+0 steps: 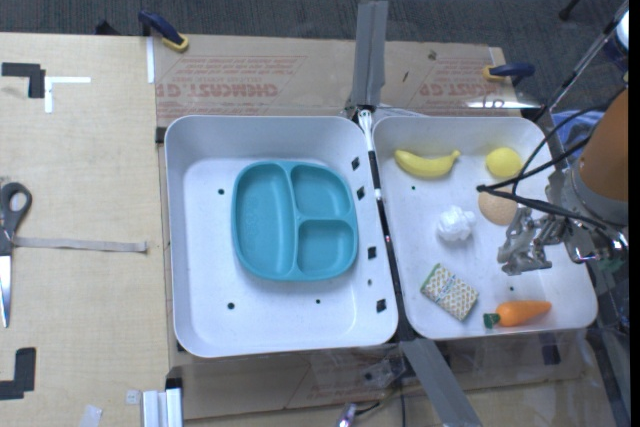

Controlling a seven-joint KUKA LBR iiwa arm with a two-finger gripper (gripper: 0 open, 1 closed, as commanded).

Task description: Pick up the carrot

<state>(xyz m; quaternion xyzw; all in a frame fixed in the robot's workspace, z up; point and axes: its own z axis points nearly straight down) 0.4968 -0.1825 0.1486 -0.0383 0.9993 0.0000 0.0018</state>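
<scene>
The orange carrot [521, 313] with a green stub lies near the front edge of the right bin [420, 215], pointing right. My gripper [522, 260] hangs over the right side of that bin, a little behind the carrot and apart from it. Nothing shows between its fingers, and the metal parts are too cluttered to read their spread.
In the right bin lie a banana [427, 162], a lemon [503, 162], a tan egg-shaped item [494, 206], a crumpled white object [455, 224] and a patterned sponge [449, 291]. The left bin [200, 245] holds a teal divided plate [296, 219]. Scissors [10, 215] rest on the bench.
</scene>
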